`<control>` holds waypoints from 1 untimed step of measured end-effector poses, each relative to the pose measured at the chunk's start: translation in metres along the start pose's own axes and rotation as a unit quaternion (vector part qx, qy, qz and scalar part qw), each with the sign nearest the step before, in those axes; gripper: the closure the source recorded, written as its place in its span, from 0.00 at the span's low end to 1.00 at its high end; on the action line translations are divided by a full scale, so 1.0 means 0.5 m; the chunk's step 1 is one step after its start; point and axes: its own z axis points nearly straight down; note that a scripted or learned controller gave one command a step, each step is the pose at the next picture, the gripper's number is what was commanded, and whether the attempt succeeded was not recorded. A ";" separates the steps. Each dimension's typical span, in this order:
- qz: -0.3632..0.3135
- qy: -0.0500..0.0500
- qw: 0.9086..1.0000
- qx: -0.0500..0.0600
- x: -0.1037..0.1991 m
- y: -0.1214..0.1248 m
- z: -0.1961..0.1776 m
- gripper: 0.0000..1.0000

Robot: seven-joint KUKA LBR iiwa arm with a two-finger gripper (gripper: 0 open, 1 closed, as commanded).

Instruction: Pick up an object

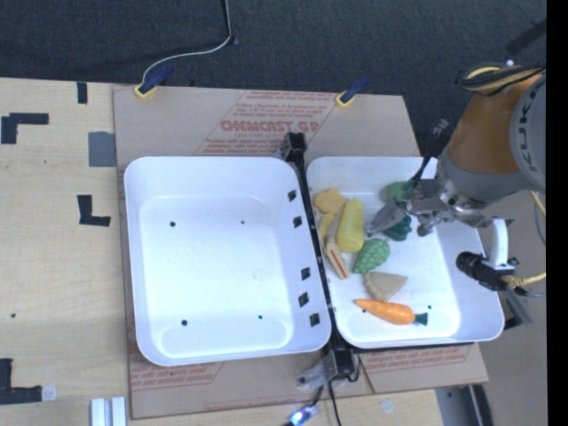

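**A:** Where is the arm, and what can it reach?

**B:** The jaws (397,219) hang low inside the right bin (444,322), over a dark green item (399,231). Just beside lie a yellow corn cob (350,224), a green bumpy toy (372,255) and, nearer the front, a carrot (386,311).

**A:** Are the jaws holding anything?

**B:** I cannot tell; they are too small and blurred to read.

**A:** Advice for the grasp?

**B:** Probably centre on one piece, descend straight, and avoid nudging its neighbours.
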 end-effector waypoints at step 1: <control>0.001 -0.001 1.000 0.002 -0.004 -0.043 0.217 0.00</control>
